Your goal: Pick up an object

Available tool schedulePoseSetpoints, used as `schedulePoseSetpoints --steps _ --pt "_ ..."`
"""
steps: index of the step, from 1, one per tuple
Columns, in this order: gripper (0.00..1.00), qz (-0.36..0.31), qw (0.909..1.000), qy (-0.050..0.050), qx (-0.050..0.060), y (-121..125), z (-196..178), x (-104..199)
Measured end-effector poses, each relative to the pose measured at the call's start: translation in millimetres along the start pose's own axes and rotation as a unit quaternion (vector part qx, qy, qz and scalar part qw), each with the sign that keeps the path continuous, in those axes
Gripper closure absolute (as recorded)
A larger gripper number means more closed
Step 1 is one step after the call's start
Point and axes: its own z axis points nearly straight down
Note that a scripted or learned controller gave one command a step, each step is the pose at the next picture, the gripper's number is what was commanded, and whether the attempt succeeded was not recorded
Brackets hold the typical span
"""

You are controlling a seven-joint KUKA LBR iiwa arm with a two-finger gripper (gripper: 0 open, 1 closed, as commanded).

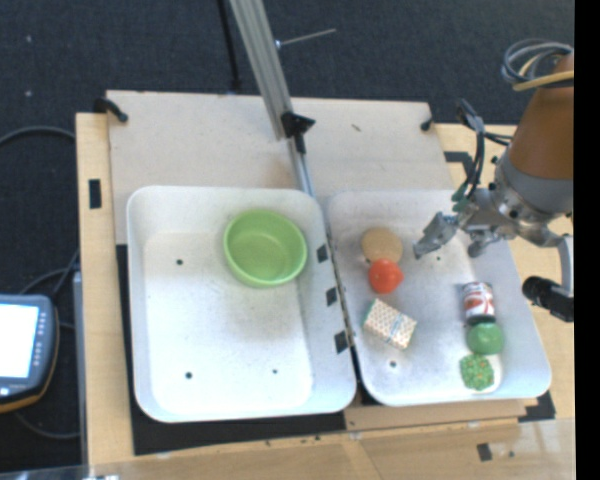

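The arm's pincer (450, 230) hangs over the upper part of the right bin (420, 393), its fingers spread apart and holding nothing. Just beside it lie a tan ball (382, 244) touching a red ball (385, 276); the left bin (160, 388) holds a green bowl (265, 248).

A single fixed camera looks down from above the bench (400, 118) at a slant — far enough back to take in both white bins whole, the left bin (160, 298) mid-frame and the right bin (520, 298) lower right. Dark floor (100, 28) fills the top — the arm (545, 138) enters at the right edge.
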Motion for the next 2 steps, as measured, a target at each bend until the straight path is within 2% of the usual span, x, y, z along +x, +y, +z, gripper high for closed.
schedulePoseSetpoints --steps 1,2 --pt "0.00 0.000 1.0000 0.000 0.000 0.0 0.0 -0.1" --pt "0.00 0.002 1.0000 -0.001 0.002 -4.7 42.9 -0.2"
